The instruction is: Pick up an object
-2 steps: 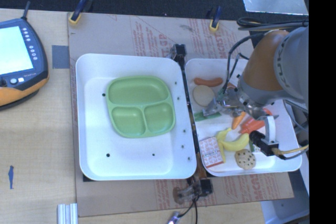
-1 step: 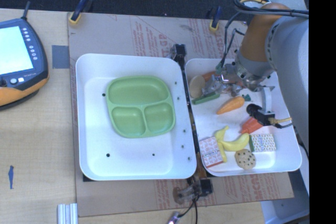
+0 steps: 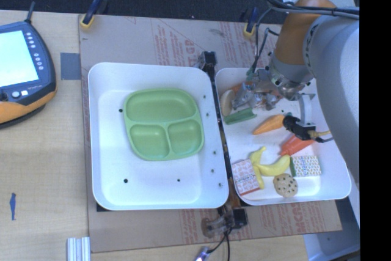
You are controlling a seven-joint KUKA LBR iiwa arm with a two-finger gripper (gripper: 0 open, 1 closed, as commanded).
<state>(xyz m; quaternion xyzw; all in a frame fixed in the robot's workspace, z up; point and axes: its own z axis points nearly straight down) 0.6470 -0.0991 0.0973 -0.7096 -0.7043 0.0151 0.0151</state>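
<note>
Reaching in over the right-hand shallow white bin [image 3: 333, 191], the grey arm with its orange band [image 3: 303, 21] has its pincer [image 3: 253, 96] low at that bin's far-left corner, above a flat green block [image 3: 240, 115] and a tan rounded piece [image 3: 226, 102]; I cannot tell how the pincer stands. Nearer the bin's middle lie an orange plastic carrot [image 3: 269, 124] and a red-orange pepper-like toy [image 3: 295, 146]; toward the near edge, a yellow plastic banana [image 3: 273, 164], a speckled round cookie [image 3: 285, 184] and two patterned cards. The left white bin [image 3: 101, 131] holds a green divided plastic tray [image 3: 164, 123]. Crowding against the corner wall could, I judge, cause a deflected or empty grasp.
</note>
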